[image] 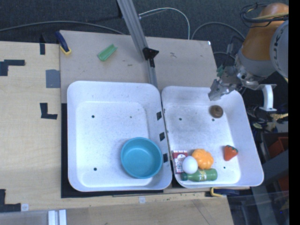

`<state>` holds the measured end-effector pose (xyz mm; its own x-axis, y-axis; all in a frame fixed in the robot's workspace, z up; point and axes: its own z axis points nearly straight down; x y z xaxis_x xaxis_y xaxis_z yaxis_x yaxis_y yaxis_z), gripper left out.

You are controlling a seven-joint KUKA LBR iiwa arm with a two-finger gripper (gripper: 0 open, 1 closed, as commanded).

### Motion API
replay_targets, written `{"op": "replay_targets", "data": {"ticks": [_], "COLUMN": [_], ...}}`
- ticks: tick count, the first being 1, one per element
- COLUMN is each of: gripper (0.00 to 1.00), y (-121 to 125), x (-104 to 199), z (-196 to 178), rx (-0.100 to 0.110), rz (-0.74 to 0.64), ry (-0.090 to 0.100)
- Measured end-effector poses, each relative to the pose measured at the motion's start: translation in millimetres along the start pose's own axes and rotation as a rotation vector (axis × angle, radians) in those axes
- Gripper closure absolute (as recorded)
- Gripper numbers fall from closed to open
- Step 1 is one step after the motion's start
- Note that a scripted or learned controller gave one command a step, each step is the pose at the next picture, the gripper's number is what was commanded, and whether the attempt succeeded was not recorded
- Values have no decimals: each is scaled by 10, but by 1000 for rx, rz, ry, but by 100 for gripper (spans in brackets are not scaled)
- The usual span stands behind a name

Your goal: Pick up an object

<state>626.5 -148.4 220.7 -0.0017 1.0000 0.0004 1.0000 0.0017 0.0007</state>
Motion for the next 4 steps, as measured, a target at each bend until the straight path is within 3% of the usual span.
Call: {"op": "replay_targets", "data": {"ticks": [1, 4], "gripper": [100, 100], "y": [149, 194], "x": [573, 2183], "z": [-45, -238], "rx": [1, 2], "rz": [-5, -5], "ry": [2, 1]}}
